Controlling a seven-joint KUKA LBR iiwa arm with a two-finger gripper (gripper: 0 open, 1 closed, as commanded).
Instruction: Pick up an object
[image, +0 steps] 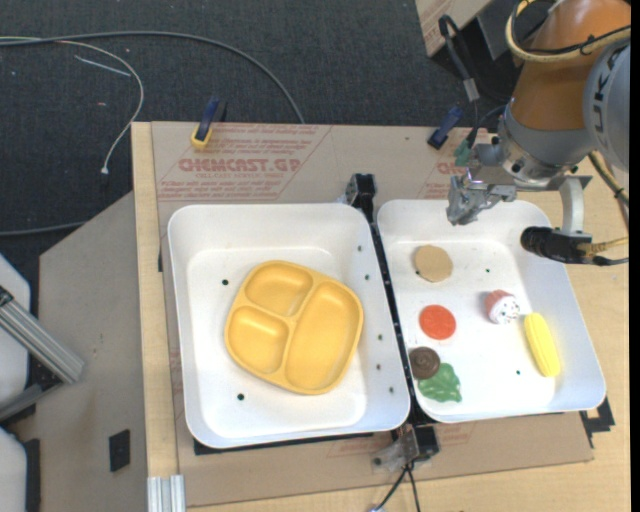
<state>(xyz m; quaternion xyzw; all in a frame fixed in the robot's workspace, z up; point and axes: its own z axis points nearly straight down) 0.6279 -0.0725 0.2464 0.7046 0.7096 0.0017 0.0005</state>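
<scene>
Nearest the camera, at the front edge of my right bin (575, 330), lay one green leafy toy (441, 384), with one dark brown round piece (425, 361) touching its upper left side. I counted six small objects in that bin in all. Behind the brown piece sat one flat red-orange disc (437, 322), and farther back one tan round cookie-like piece (433, 263). Toward the right side lay one yellow corn cob (541, 343), lengthwise along the bin, with one small red-and-white piece (501, 307) just beside its far end.

Two shallow white bins stood side by side. My left bin (190, 300) held a single thing: one yellow plate (293, 326) with three compartments, tilted a little in its middle.

My gripper (466, 205) hung over the far rim of the right bin, back from the cookie-like piece and apart from it. Its two fingers pointed down, close together, with nothing visible between them; I had hold of no object. My one arm (565, 70), with its orange band, reached in from the right.

Both bins rested on one brown cardboard sheet (250, 165), which bore two blue clamps (207, 122) along its far edge.
</scene>
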